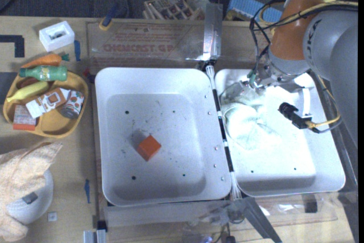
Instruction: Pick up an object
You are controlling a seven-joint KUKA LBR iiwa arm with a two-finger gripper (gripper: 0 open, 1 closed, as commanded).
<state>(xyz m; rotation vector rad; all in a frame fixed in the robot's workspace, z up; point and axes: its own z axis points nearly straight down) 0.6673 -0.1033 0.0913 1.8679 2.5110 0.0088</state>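
Observation:
An orange cube (149, 147) lies in the left white bin (114, 94), a little left of its middle. In the right white bin (318, 173) a pale, crumpled, see-through thing (245, 118) rests near the left wall, towards the back. My gripper (255, 81) hangs low over the back left part of the right bin, right at the far edge of that pale thing. The grey arm with its orange band (293, 28) rises behind it and hides the gripper's tip.
A clear plastic box (151, 45) stands behind the left bin. A yellow bowl (54, 128) with bottles and packets sits at the left, with a beige cloth (25, 173) below it. A black cable plug (290, 111) hangs over the right bin.

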